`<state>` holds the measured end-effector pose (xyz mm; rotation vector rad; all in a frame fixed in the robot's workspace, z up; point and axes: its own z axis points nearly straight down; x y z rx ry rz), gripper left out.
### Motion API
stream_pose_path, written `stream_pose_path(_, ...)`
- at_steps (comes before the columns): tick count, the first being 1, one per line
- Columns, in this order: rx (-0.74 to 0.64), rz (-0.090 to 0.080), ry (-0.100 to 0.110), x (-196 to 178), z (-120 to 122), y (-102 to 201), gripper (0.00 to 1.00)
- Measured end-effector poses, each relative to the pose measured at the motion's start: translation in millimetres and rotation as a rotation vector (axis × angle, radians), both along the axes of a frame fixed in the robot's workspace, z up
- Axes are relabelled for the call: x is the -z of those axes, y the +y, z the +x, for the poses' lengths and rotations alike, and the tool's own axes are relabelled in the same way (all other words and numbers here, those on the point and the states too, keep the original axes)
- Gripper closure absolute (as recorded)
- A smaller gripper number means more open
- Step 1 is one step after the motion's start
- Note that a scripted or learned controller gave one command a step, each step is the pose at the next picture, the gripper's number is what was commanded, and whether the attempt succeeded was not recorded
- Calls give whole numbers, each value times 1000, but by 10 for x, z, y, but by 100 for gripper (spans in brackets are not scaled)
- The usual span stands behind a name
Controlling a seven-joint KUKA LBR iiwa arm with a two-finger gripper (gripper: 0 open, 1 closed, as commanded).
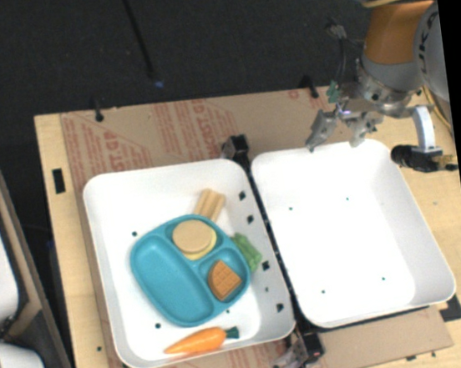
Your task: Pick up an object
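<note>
A wooden bench (78, 241) is seen from above at a slant, carrying two shallow white bins side by side. The right bin (424, 246) is shown with only a few small dark dots on its floor. The left bin (110, 262) holds all the objects.

The grey robot arm (399, 22), with its orange band, is placed above the far right corner of the bench. Its gripper (340, 132) hangs over the far edge of the right bin, its two fingers spread apart and nothing held between them.

In the left bin, a blue divided tray (164, 284) is laid near the middle. A round tan biscuit (194, 237) is set in the tray's far compartment, and a brown waffle-like piece (225, 280) in the compartment nearer the right edge. A wooden block (209, 202) is seen just beyond the tray's far edge. A carrot (201, 340) is laid along the bin's near edge, clear of the tray. A small green piece (248, 252) is tucked beside the tray's right edge.

The step in hand is judged to be the approach, since the gripper is well apart from every object. The carrot is probably the easiest target, lying free on the flat floor; the fingers would best be closed across its narrow width. The tray's raised rims are best avoided.
</note>
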<state>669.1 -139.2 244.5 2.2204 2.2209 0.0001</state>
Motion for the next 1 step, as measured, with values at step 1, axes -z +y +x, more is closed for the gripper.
stream_pose_path(1,1,1,5,509,-107,5,0)
